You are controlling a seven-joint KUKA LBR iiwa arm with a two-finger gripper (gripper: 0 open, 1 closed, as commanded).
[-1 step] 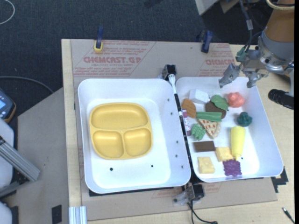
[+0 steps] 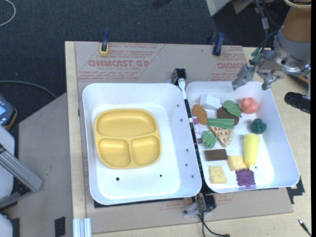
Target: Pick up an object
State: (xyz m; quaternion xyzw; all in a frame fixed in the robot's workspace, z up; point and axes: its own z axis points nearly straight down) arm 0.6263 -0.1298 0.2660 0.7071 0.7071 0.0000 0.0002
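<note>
My gripper [image 2: 255,81] hangs above the far edge of the right bin [image 2: 282,132], fingers spread apart and open with nothing between them. Just below it in the bin lie a pink lump [image 2: 249,105], a green leaf-shaped piece [image 2: 231,107] and a white block [image 2: 210,101]. Further forward are a dark green broccoli piece [image 2: 257,126], a yellow corn cob [image 2: 251,148], a pizza slice [image 2: 222,134], a brown bar [image 2: 216,155], two yellow cheese cubes [image 2: 217,174] and purple grapes [image 2: 245,177].
The left bin [image 2: 91,147] holds a yellow three-compartment plate [image 2: 128,136]. Blue clamps [image 2: 217,43] stand at the bench's far edge. A black fitting [image 2: 178,75] sits between the bins at the back.
</note>
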